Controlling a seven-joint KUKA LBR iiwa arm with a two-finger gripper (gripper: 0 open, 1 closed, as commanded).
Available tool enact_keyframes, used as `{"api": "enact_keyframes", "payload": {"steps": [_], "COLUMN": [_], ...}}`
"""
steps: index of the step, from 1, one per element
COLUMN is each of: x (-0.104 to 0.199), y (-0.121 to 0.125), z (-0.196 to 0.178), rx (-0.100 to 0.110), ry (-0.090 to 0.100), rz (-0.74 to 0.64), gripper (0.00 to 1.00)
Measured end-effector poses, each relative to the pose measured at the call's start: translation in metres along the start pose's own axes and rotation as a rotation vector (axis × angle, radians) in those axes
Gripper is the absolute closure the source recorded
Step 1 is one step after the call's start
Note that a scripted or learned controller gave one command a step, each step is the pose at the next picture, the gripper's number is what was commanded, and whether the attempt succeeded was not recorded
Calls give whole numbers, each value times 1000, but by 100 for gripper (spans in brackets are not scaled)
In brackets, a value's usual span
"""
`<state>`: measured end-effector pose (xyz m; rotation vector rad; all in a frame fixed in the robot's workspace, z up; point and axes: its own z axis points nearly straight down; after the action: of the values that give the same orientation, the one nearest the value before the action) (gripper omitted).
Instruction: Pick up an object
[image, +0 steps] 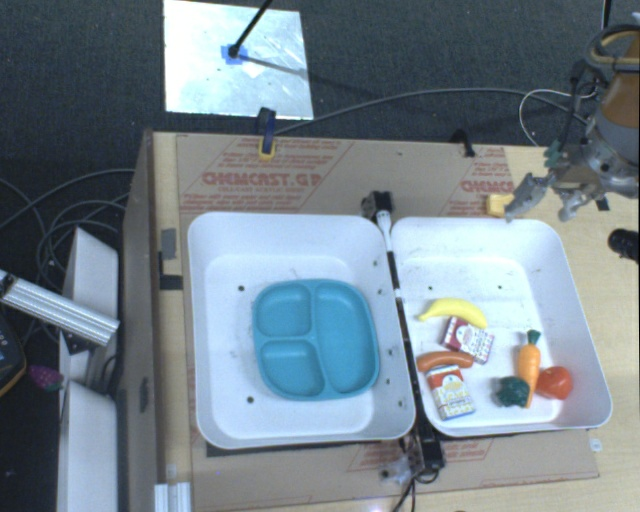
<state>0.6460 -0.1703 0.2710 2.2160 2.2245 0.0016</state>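
Above the far right corner of the right bin (575, 290), the gripper (548, 198) hangs with its 2 fingers apart, holding nothing; a banana (452, 311) lies well below it.

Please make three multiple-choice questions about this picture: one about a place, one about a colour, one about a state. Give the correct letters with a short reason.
1. Where does the banana lie?
A. right bin
B. left bin
C. on the bench

2. What colour is the divided tray?
A. red
B. blue
C. yellow

3. How is the pincer placed?
A. gripping the carrot
B. pressed on the tray
C. above the far edge of the right bin, with open fingers and nothing between them

Answers: 1 A, it lies with the other toy food in the right bin. 2 B, it is light blue. 3 C, it holds nothing and the carrot lies in the bin.
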Motion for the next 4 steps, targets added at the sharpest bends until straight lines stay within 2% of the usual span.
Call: {"api": "enact_keyframes", "payload": {"steps": [1,2,3,4], "x": [27,78,66,67], "y": [-14,-35,-75,-74], "z": [117,185,187,176], "rx": [4,2,1,-2], "ry": [2,1,0,1], "rz": [-1,-1,3,1], "gripper": [0,0,0,100]}}
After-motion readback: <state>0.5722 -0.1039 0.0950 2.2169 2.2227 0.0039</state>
